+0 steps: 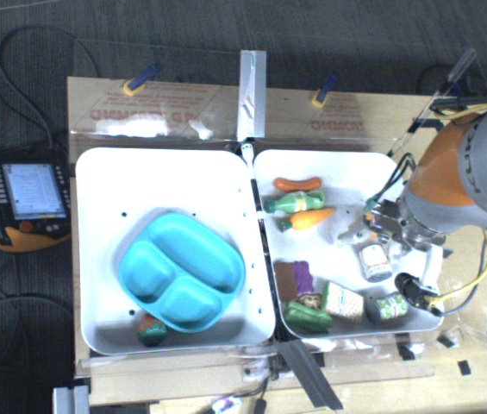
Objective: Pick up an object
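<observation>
Orange-banded and grey, reaches in from the right and hangs low over the right bin (347, 159). Puts the gripper (371, 228) above the bin's bare middle, towards its right wall. Cannot tell how the gripper is set from this slant; too dark and cluttered at the tip. Nothing seen held.

Lies nearest: a small white jar (375, 261), just beside the gripper on the side towards the bin's near edge, tipped over, long axis running roughly near to far with a slight lean. Looks apart from the gripper, though only narrowly.

Farther off: a carrot (308, 219) to the left, long axis across the bin, with clear floor between. Sits near the jar too: a green can (391, 307) in the near right corner, close against the wall.

Likely calls for a short shift towards the near edge, then a descent, closing across the jar's narrow width. Risks a roll, being round and on its side.
</observation>
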You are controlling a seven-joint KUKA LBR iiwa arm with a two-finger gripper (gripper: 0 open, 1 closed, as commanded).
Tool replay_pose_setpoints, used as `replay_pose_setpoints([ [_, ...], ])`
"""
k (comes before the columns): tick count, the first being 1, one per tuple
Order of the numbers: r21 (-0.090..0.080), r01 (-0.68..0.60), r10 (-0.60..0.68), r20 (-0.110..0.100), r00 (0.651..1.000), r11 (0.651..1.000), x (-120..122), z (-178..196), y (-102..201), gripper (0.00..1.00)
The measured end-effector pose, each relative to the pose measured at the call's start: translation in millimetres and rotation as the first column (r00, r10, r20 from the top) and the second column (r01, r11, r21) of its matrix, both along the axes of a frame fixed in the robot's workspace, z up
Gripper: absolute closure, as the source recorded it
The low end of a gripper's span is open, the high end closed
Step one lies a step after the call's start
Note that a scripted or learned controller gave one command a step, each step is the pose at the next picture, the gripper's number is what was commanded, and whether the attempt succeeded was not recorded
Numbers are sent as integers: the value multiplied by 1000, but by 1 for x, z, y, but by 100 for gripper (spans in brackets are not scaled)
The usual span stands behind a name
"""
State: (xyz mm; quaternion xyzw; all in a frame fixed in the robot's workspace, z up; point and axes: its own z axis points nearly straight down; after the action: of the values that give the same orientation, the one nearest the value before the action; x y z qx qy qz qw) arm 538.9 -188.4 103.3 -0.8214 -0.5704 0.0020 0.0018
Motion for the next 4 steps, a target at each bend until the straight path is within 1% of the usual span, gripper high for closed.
replay_pose_setpoints([
  [1, 8, -164, 164, 11, 986, 986, 2, -11, -11, 0],
  [2, -1, -163, 163, 17, 986, 987, 3, -3, -13, 100],
  [3, 0, -161, 161, 2, 987, 987, 17, 80, 101, 100],
  [4, 0, -161, 161, 2, 987, 987, 16, 79, 101, 0],
])
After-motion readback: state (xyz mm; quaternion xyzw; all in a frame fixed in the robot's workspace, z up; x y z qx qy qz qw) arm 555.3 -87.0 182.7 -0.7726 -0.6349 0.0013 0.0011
